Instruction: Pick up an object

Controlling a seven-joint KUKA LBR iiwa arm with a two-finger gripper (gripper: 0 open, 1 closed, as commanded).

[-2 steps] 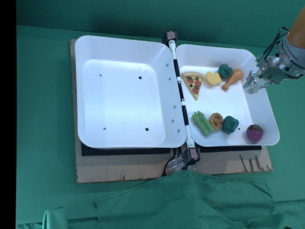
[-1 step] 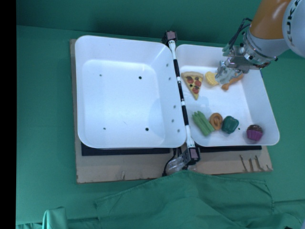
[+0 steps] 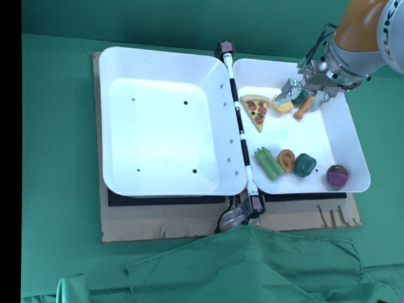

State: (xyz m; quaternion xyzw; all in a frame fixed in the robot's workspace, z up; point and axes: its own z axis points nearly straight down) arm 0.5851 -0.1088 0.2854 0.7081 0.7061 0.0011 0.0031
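Note:
My gripper (image 3: 304, 100) hangs low over the far part of the right bin (image 3: 350, 145), open. Just below it lie a small yellow piece (image 3: 284, 106) and an orange carrot-like stick (image 3: 303, 108); the stick lies roughly between the fingers, and I cannot tell if they touch it. A pizza slice (image 3: 256, 109) lies to the left of the gripper. Along the near side of the bin sit a green asparagus bunch (image 3: 268, 163), an orange ring-shaped piece (image 3: 286, 160), a green pepper (image 3: 305, 165) and a purple cupcake-like toy (image 3: 337, 175).
The left bin (image 3: 126, 74) stands beside the right one, separated by a black-and-white divider bar (image 3: 240, 131). Both rest on a cardboard sheet (image 3: 164, 226). Crumpled green cloth (image 3: 252, 264) lies at the front.

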